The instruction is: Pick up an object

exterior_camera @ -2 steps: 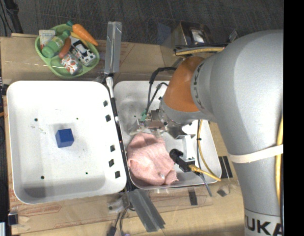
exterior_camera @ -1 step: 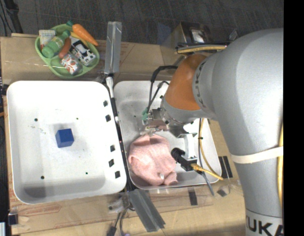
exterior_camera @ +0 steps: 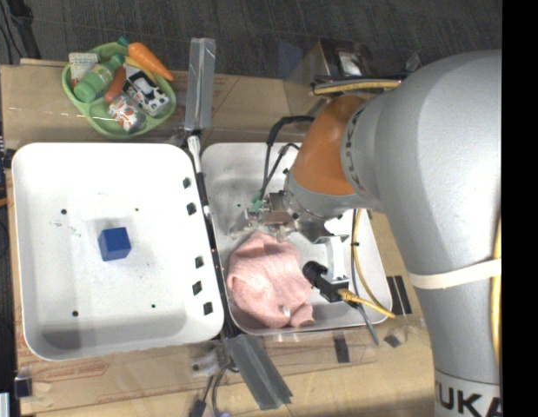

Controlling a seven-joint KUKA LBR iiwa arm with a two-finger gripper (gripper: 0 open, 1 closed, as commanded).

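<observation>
Claw (exterior_camera: 267, 211) low in right bin (exterior_camera: 218, 233), just above pink cloth (exterior_camera: 267, 283); grip state cannot tell. Blue cube (exterior_camera: 115, 242) in left bin (exterior_camera: 43, 181). Green bowl (exterior_camera: 77, 102) of toy food on surface (exterior_camera: 251, 89).

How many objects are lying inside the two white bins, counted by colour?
Blue: 1, the blue cube in the left bin.
Pink: 1, the pink cloth in the right bin.
Total: 2
</observation>
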